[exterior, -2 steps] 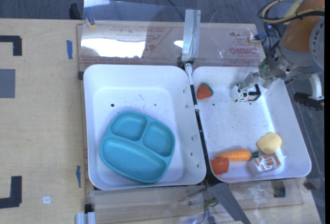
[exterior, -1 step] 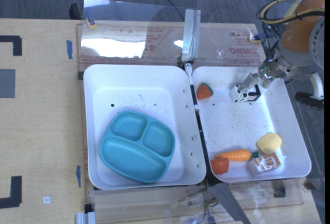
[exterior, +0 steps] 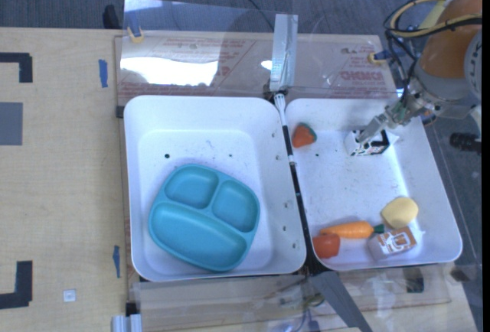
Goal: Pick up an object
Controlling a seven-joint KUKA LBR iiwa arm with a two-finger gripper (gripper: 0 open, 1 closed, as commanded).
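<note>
The right bin [exterior: 429, 170] holds several small toy foods. A strawberry-like orange-red piece with a green top [exterior: 303, 135] lies near its back left corner. At the front lie a carrot [exterior: 349, 230], a red tomato [exterior: 327, 245], a pale yellow lump [exterior: 400, 211] and a small white and orange carton [exterior: 393, 241]. My gripper [exterior: 367, 143] hangs low over the back of the right bin, to the right of the strawberry piece and well behind the front group. Nothing shows between its fingers.
The left bin [exterior: 145, 131] holds a blue divided plate [exterior: 204, 216]. Clear plastic walls [exterior: 230, 55] rise behind both bins. Black and yellow cables [exterior: 413, 17] loop by the arm at the upper right. The bench top [exterior: 53, 170] stretches to the left.
</note>
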